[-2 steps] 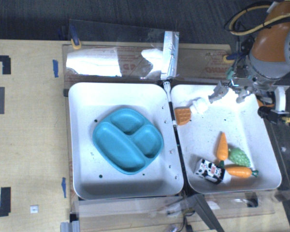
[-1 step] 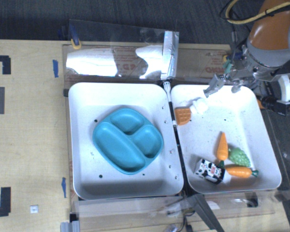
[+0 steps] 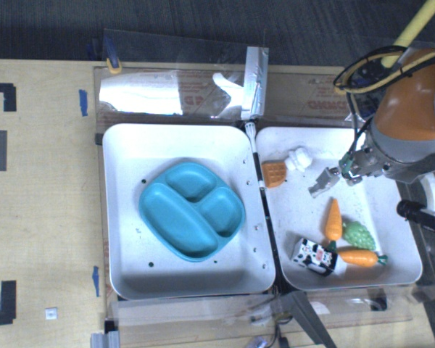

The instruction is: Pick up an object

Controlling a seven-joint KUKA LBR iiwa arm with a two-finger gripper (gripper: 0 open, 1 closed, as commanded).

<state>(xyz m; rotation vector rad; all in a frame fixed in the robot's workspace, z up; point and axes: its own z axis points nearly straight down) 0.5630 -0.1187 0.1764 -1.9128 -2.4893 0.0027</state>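
Note:
The right bin [image 3: 391, 278] holds several small items: an orange waffle piece [image 3: 274, 173] by its left wall, a white lump [image 3: 299, 158] beside it, an upright carrot [image 3: 334, 220], a green bumpy piece [image 3: 359, 234], a second carrot [image 3: 360, 257] lying flat, and a black-and-white cow-patterned carton [image 3: 316, 257]. My gripper [image 3: 325, 182] hangs over the bin's upper middle, above the upright carrot and right of the white lump. Nothing shows between its fingers.
The left bin [image 3: 123, 267] holds a blue three-compartment plate [image 3: 192, 209]. A clear plastic panel and a metal bracket [image 3: 255, 85] stand behind the bins. The arm's grey and orange body [image 3: 409, 122] covers the right bin's far right corner. Wooden bench lies to the left.

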